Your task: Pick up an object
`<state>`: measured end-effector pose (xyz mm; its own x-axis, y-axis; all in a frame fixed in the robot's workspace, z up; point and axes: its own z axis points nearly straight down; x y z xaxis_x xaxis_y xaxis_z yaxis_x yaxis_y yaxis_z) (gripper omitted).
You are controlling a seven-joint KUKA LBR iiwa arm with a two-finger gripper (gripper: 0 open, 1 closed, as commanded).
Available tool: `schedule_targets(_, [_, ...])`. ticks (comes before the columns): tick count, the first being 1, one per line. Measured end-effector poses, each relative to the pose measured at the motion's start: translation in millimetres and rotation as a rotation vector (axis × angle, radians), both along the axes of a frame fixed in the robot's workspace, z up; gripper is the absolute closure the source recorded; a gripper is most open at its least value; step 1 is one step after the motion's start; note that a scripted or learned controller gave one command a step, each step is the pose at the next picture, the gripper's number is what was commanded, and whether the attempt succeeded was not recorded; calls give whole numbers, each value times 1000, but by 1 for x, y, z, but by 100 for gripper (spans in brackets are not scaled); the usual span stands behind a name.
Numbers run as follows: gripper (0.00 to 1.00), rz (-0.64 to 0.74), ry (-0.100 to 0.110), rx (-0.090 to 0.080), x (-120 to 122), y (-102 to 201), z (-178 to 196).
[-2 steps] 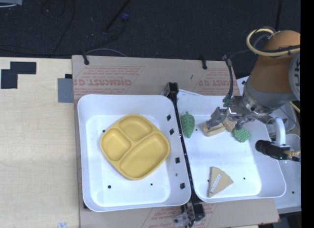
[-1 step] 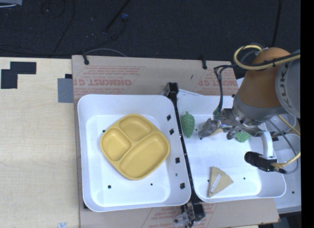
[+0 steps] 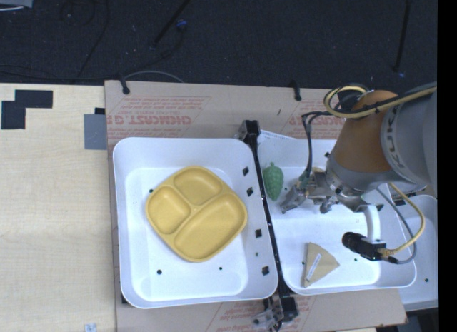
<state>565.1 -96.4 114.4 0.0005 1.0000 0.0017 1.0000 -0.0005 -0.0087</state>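
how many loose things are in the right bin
2. A green object lies near the bin's upper left corner, beside the divider, and a tan wedge lies near the front edge. The arm covers part of the right bin, so something more may be hidden.

Plastic, card and metal on show.
Glossy yellow plastic plate [image 3: 196,213], smooth white plastic bins [image 3: 182,291], matt brown cardboard [image 3: 186,109] beneath, grey metal arm [image 3: 410,138].

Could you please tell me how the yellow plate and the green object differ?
The plate is yellow, broad and flat with three compartments; the green object is small and lumpy. The plate lies in the left bin, the green object in the right bin. Both rest on bin floors.
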Motion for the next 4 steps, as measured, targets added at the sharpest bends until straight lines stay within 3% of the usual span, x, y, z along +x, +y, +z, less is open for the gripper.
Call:
schedule_targets(1, [100, -5, -2, 0, 0, -2, 13])
schedule_targets(4, [100, 0, -8, -2, -12, -3, 154])
